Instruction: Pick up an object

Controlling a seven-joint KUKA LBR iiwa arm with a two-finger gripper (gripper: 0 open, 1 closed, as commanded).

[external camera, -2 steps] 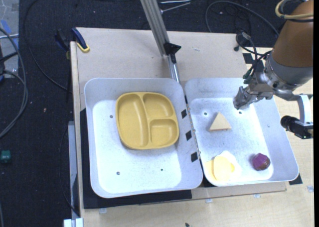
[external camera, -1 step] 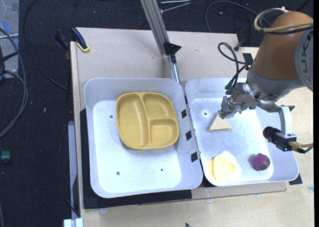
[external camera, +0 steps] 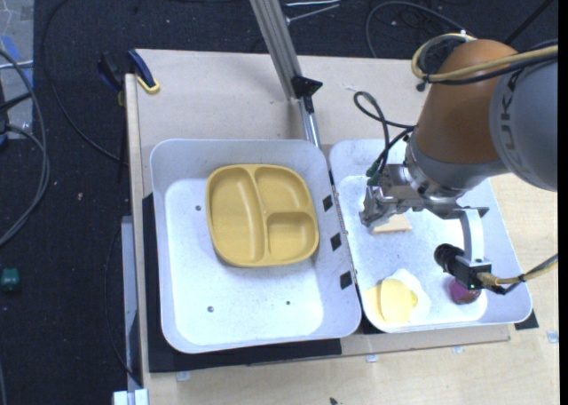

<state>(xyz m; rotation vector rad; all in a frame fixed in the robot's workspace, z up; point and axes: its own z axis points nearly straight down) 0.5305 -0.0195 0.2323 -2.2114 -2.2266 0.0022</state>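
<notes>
Gripper (external camera: 380,208) partly hiding tan block (external camera: 391,225)

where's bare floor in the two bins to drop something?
Left bin: open floor in front of the yellow divided plate, down to the near rim, plus a strip along its left wall. Right bin is crowded: gripper over a tan block, a pale yellow item near the front, a small purple object at front right.
</notes>
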